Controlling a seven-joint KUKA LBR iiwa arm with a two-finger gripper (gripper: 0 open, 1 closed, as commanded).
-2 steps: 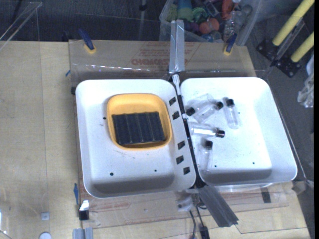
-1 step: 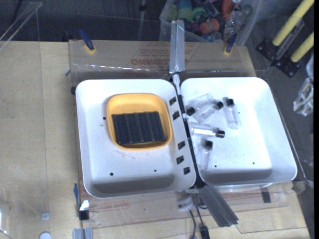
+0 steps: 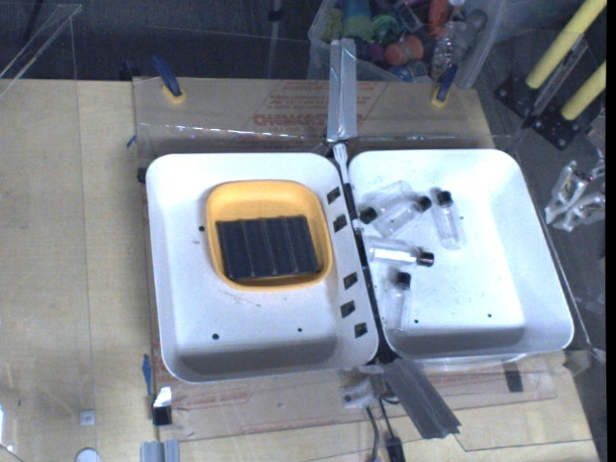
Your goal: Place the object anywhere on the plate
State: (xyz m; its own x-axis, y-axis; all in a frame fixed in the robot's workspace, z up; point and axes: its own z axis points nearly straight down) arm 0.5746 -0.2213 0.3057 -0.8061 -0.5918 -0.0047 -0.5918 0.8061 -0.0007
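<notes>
The gripper (image 3: pixel 576 198) is at the far right of the frame, a little above the middle height. It appears as a pale, silvery metal shape, slightly tilted, with its lower end toward the left. Nothing hangs from it. The shape is small and blurred, so finer detail cannot be read.

Faint red printed lettering on the clear plastic sheet (image 3: pixel 289 114) just behind the two white bins (image 3: pixel 173 258), upside down and too blurred to read, no other legible text, labels or numbers
</notes>
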